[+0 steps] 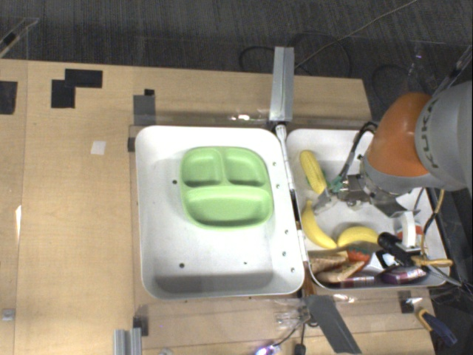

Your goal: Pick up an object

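Left bin [151,220], well left of the gripper, holds a green divided plate [225,185]. Right bin [325,140] has the arm [414,143] over it; gripper [334,189] sits low inside, jaw state can't tell. Corn cob [312,171] lies just left of it, touching or nearly. Banana [318,229] just below, lemon [358,236] below-right, w/ small toys along the near wall.

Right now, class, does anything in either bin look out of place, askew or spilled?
Mostly no. The green divided plate lies flat in the left bin, nothing spilled. The right bin looks untidy: the bananas, corn cob and other small items are heaped against its near edge.
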Available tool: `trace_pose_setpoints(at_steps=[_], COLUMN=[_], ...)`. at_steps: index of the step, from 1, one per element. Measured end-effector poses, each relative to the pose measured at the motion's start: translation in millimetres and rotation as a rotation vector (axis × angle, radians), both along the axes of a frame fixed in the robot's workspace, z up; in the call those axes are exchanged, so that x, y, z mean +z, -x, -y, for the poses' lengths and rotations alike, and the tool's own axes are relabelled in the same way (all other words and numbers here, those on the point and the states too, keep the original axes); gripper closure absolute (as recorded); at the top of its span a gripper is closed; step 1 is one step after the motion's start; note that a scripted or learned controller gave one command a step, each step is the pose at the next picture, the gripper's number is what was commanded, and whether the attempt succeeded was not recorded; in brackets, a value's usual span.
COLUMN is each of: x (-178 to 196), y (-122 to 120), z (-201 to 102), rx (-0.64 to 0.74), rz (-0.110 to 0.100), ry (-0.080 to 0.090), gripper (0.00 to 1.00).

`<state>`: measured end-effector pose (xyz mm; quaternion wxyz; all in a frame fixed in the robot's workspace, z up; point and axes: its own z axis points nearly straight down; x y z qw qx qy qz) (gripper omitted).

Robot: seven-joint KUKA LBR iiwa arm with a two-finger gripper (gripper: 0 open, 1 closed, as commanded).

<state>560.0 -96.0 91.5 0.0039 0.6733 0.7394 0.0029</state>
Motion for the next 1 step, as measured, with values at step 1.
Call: trace_pose_setpoints(at_steps=[1], x=[-2.1], y=[-50.1], z=[-1.7], rx=[0.073], rz=[0.005], ry=[0.0], gripper=[0.0])
